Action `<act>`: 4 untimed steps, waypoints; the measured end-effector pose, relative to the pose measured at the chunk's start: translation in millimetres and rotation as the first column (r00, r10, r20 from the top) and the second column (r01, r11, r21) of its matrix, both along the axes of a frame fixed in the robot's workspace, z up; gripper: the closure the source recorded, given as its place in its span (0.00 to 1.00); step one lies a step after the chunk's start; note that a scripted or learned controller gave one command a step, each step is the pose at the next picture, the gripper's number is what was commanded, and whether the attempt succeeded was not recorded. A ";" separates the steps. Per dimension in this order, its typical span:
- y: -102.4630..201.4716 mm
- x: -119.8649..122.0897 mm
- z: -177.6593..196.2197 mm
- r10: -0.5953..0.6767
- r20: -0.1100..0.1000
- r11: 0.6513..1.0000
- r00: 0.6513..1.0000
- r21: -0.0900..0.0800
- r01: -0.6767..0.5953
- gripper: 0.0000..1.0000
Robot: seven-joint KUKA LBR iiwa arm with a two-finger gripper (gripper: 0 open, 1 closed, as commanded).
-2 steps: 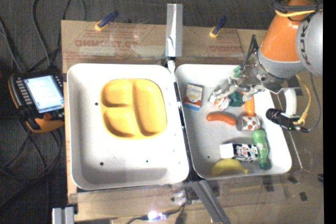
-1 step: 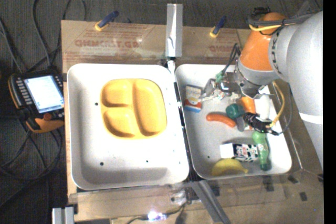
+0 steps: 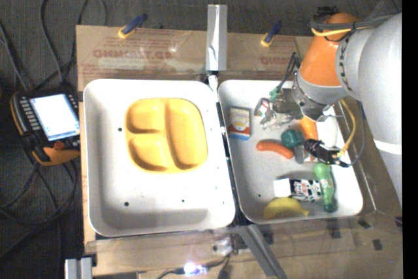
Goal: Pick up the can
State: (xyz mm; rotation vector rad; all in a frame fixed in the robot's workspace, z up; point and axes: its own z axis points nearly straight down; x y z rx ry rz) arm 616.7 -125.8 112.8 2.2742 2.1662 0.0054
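Yellow banana (image 3: pixel 285 208) lies nearest, at 6 o'clock in the right bin (image 3: pixel 356 206). Just beyond it, a black-and-white printed item (image 3: pixel 302 189) lies on its side. It is the closest match for the can, though I cannot be sure, and its print is too small to read. A green bottle (image 3: pixel 325 187) touches it on the 3 o'clock side.

Mid-bin: an orange-red carrot-like piece (image 3: pixel 275 149), with a teal object (image 3: pixel 290 138) at its 1 o'clock. A small white, blue and orange box (image 3: pixel 239 122) sits at the bin's 10 o'clock; its label is illegible.

Gripper (image 3: pixel 272 108) hovers over the far half of this bin, at 12 o'clock from the teal object and well apart from the black-and-white item. Claw state: cannot tell, as cables and blur mask it. Nothing visibly held.

Left bin (image 3: pixel 104 206) carries a yellow divided tray (image 3: pixel 167 134) at its centre.

Farther off, at 12 o'clock, a cardboard sheet (image 3: pixel 150 52) shows faded red lettering, unreadable. A pendant with a lit screen (image 3: pixel 51 117) lies on the floor at 9 o'clock.
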 end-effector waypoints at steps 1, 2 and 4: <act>1.0 -0.3 8.2 0.001 -0.002 1.000 1.000 0.001 -0.001 1.00; -40.3 49.2 23.1 0.271 -0.017 0.963 0.962 0.000 -0.271 1.00; -61.4 53.8 -24.2 0.241 0.000 0.971 0.971 -0.007 -0.241 0.00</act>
